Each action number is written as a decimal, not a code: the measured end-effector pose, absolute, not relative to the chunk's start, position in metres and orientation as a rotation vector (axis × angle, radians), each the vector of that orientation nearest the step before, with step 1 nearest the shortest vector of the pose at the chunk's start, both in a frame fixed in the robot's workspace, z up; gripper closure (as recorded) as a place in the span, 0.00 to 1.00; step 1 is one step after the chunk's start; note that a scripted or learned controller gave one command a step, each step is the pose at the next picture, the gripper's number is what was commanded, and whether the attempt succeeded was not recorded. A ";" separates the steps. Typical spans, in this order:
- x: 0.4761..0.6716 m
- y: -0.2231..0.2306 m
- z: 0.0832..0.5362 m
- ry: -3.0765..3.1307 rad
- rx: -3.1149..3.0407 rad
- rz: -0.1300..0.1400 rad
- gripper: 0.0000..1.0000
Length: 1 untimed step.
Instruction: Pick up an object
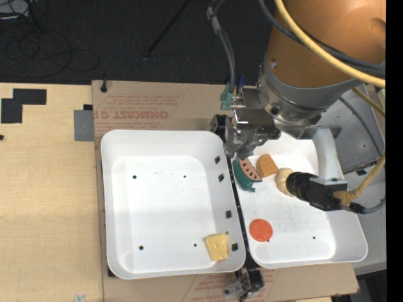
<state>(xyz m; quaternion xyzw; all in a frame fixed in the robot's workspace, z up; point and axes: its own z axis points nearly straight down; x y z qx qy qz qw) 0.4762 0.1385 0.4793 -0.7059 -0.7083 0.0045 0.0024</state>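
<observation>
My gripper (242, 145) hangs over the far left corner of the right bin (343, 247), close to the wall between the two bins. Just below it lies a teal slice-shaped toy with an orange-spotted face (246, 172); I cannot tell whether the gripper touches it. An orange block (267, 165) sits right of the slice, and a pale round piece (283, 180) lies beside that block. A red-orange disc (261, 229) rests nearer the front of the right bin. A yellow wedge (218, 246) lies in the front right corner of the left bin (116, 187).
The arm's big grey and orange body covers the far right part of the scene above the right bin. The two bins stand on a brown cardboard sheet (157, 109) on the wooden bench (44, 194).
</observation>
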 end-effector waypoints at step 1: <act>0.474 0.154 0.347 -2.217 -2.214 0.027 1.00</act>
